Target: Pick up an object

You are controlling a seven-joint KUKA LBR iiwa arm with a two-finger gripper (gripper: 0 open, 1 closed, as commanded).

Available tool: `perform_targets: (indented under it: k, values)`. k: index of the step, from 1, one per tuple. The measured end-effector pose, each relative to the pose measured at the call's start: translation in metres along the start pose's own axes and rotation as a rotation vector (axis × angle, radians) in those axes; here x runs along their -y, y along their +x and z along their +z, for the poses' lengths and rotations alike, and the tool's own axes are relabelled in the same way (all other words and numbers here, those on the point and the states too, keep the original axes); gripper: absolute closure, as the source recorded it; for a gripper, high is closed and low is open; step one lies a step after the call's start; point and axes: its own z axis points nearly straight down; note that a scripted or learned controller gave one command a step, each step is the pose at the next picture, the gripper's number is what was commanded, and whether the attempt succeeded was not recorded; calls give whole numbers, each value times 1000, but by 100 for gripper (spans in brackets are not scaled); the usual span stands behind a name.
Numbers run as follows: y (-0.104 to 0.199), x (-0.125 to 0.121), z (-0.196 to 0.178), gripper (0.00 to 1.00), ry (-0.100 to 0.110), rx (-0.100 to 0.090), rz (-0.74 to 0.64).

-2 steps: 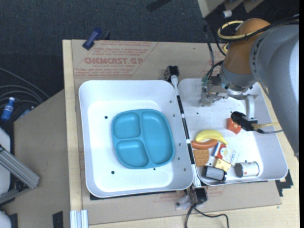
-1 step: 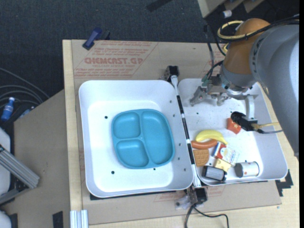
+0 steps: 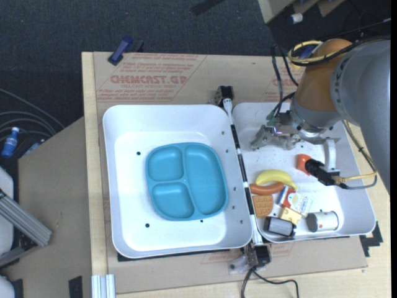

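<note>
I have the claw [image 3: 277, 136] low in the far end of the right bin [image 3: 353, 219], but I cannot tell whether it is released or clenched. The objects sit heaped at the near end: a banana [image 3: 276, 178], a white cylinder [image 3: 322, 220], a dark block [image 3: 280, 226]. The blue divided plate [image 3: 185, 180] fills the left bin [image 3: 118, 166], likely as a drop spot.

Glossy blue plastic tray [image 3: 185, 180]; smooth white plastic bins [image 3: 118, 166]; matt cardboard bench [image 3: 155, 79].
</note>
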Motion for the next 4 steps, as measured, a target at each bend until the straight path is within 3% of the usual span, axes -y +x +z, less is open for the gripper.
perform_targets:
  k: [1, 2, 3, 4]
  values:
    - [0, -1, -10, 100, -2, 0, 0]
    - [0, 0, -10, 0, -1, 0, 0]
    - [-37, 99, 1, 0, 0, 2, 2]
    - [-36, 98, -9, 100, -2, 0, 0]
